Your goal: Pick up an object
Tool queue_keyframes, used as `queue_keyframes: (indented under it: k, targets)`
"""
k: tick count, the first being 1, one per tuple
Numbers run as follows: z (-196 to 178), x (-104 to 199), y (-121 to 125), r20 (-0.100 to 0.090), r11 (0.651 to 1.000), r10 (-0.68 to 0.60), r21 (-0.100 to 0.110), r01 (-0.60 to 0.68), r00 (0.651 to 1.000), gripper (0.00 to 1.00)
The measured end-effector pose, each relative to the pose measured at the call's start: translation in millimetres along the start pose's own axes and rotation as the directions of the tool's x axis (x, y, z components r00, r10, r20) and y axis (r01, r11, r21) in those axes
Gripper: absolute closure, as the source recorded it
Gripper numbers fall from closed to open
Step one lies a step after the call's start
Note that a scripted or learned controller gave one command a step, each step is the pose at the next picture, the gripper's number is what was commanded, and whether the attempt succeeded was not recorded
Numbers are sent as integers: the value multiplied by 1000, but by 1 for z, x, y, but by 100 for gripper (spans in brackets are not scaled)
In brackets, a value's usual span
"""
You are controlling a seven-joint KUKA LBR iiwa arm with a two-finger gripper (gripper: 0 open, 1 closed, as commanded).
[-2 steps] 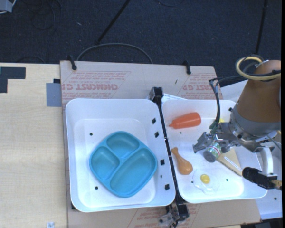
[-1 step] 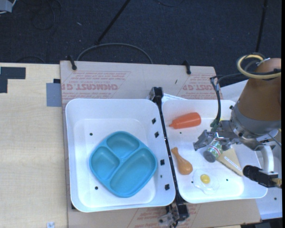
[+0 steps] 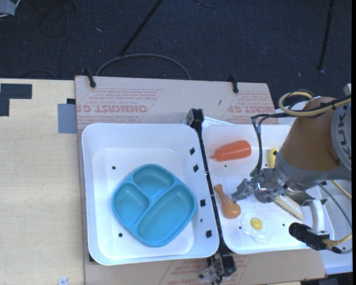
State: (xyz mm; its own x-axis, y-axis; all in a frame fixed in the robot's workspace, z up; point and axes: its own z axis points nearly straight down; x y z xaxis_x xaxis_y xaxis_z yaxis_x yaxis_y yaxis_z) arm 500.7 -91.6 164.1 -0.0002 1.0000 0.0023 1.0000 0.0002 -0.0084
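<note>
Currently approaching | gripper (image 3: 244,190) low in right bin (image 3: 237,245), fingers' opening unclear, holding nothing visible | next: close on drumstick (image 3: 226,203)

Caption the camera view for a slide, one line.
Gripper low in right bin beside drumstick, fried egg and carrot; blue divided plate in left bin.

Bright, even overhead light washes the white bins (image 3: 95,159) almost flat; shadows stay soft, the dark floor (image 3: 166,28) swallows detail, slightly grainy overall.
</note>
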Motion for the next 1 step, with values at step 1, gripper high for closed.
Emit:
queue_keyframes:
  k: [1]
  targets:
    - [43, 3, 1, 0, 1000, 0, 0, 0, 1000, 0]
